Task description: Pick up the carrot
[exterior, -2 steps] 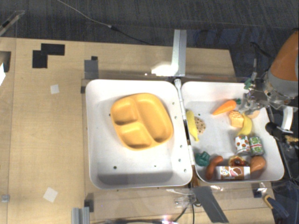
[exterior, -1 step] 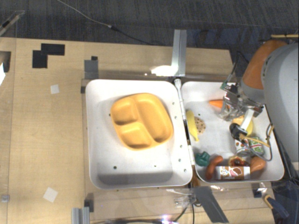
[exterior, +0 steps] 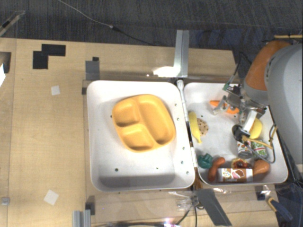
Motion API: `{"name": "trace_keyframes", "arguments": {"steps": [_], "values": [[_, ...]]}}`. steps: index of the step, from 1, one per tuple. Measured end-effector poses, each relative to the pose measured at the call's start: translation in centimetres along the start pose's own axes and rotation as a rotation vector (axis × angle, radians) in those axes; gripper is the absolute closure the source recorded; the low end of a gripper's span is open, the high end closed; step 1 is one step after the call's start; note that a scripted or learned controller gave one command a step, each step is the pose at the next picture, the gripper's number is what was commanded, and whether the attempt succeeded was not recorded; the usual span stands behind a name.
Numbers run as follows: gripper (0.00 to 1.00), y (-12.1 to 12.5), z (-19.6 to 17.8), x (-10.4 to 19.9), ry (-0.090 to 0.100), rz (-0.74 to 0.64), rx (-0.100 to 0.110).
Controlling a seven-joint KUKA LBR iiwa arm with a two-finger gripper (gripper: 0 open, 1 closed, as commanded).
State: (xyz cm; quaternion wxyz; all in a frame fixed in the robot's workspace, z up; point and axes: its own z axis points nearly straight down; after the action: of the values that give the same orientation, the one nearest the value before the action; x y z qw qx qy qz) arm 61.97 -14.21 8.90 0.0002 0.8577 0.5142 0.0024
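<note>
The carrot [exterior: 216,103] is a small orange piece lying in the upper middle of the right bin [exterior: 208,91]. Its left end and a bit of orange at the lower right show; the middle is hidden. My gripper [exterior: 228,105] is down in the bin directly over the carrot, reaching in from the right under the grey arm with its orange band [exterior: 259,72]. The view does not show whether the carrot is held.
A banana [exterior: 194,126] and a speckled cookie [exterior: 203,125] lie left of the carrot. A lemon [exterior: 256,128], a can [exterior: 253,148], a sausage [exterior: 216,167], a teal toy [exterior: 205,161] and a small bottle [exterior: 235,174] crowd the bin's lower right. A yellow divided plate [exterior: 143,122] sits in the left bin [exterior: 102,164].
</note>
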Motion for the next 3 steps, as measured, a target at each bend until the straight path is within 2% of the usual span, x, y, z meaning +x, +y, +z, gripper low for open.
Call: {"name": "trace_keyframes", "arguments": {"steps": [1,2,3], "values": [[0.00,2.1,0.3,2.9,-0.002,-0.055,-0.002],[1.00,2.3,-1.1,3.1,-0.001,-0.066,-0.009],[0.00,2.3,-1.0,3.1,-0.001,-0.066,-0.008]]}}
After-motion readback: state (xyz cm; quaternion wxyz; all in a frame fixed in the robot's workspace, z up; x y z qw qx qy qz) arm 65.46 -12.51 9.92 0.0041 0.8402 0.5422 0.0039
